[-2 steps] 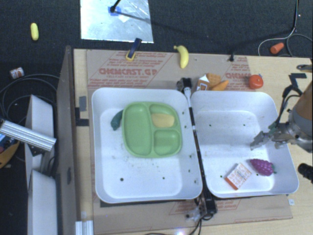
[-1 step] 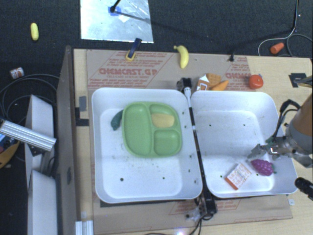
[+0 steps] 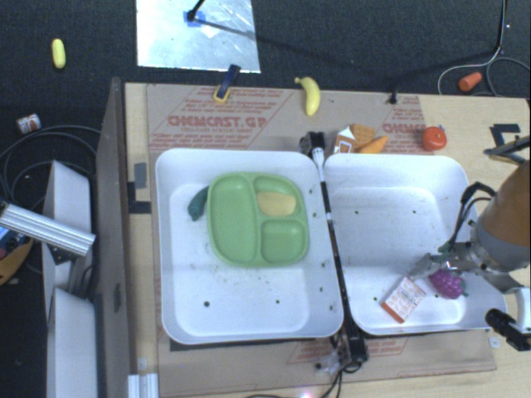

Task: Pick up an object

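Plainly the likeliest target is the purple grape bunch (image 3: 446,283), lying in the right bin (image 3: 390,189) near its front right corner. Just beside the grapes, toward the bin's middle, lies a small orange-and-white packet (image 3: 404,298), tilted on the bin floor. The hand (image 3: 452,264) sits right over the grapes, at the end of the grey arm (image 3: 502,230) reaching in from the bin's right side. How far the hand is spread cannot be told from this view, nor whether the grapes are between its tips or merely under them.

Several things could go wrong from here. The grapes are a lumpy, rounded thing, so a closing hand could squeeze them out sideways rather than trap them. They lie close to the bin's front wall and its right wall, and a tip could catch on either wall. The packet lies near enough that a tip might land on it, nudging it or pinching it along with the grapes, which would make a weak hold.

Farther from the grapes, the left bin (image 3: 178,305) holds a green divided tray (image 3: 249,222) with a yellow piece (image 3: 278,202) in 1 compartment and a dark green item (image 3: 197,203) beside it; these lie well apart from the grapes and pose no risk.
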`<state>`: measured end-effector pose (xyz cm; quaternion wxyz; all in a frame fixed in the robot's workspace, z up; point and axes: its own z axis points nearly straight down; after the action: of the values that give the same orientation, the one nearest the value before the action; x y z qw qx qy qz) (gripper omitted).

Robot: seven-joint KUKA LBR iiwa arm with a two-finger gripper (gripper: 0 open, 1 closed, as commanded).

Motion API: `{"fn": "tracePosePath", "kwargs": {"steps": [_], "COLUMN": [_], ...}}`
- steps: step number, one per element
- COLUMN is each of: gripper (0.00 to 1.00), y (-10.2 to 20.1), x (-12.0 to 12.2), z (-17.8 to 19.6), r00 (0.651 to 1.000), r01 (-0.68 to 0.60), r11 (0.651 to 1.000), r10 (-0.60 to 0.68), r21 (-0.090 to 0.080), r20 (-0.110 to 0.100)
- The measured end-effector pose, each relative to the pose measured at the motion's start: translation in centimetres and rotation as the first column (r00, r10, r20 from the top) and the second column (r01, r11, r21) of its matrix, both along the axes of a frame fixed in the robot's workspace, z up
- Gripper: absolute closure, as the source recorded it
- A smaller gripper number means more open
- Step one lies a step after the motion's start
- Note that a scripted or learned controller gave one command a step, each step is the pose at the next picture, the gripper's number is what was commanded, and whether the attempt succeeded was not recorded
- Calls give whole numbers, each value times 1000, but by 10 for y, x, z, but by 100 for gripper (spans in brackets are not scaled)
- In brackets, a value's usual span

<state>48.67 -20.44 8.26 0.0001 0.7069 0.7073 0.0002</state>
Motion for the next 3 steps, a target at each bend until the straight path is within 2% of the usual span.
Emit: {"fn": "tracePosePath", "kwargs": {"steps": [1,2,3], "gripper": [100,100,100], "y": [0,13,48], "x": [2,1,32], "z": [13,51,75], "r00": [1000,1000,1000], "r01": [0,-4,-7], "r11": [1000,1000,1000], "r10": [0,4,7], "r21": [0,-1,0], "r20": [5,4,5]}}
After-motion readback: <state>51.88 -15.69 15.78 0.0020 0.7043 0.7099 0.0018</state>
